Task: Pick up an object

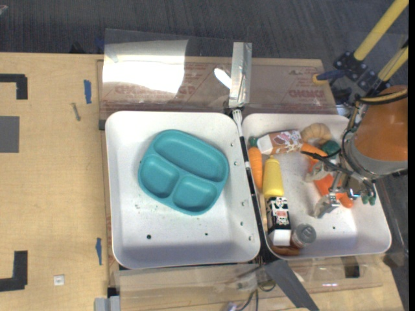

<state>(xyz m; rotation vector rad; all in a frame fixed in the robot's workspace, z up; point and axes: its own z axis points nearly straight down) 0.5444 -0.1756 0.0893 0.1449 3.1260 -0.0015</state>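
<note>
My gripper (332, 198) hangs low over the right part of the right bin (373, 235), under the orange band of the arm (382, 135). Orange pieces (322, 184) lie directly beneath and beside it; I cannot tell whether it touches them. To its left, a yellow bottle (273, 177) lies along the bin's left wall, with a carrot (256, 164) next to it. Below the bottle are a small black-and-white bottle (279, 214) and a grey-capped jar (303, 234). A snack packet (283, 141) and a beige round item (316, 132) sit at the bin's far side.
The left bin (130, 225) holds a teal divided plate (184, 171). A clear plastic sheet (149, 73) and a metal upright (240, 76) stand behind the bins. Yellow poles and clamps (363, 63) crowd the upper right. Cardboard (45, 173) covers the bench at left.
</note>
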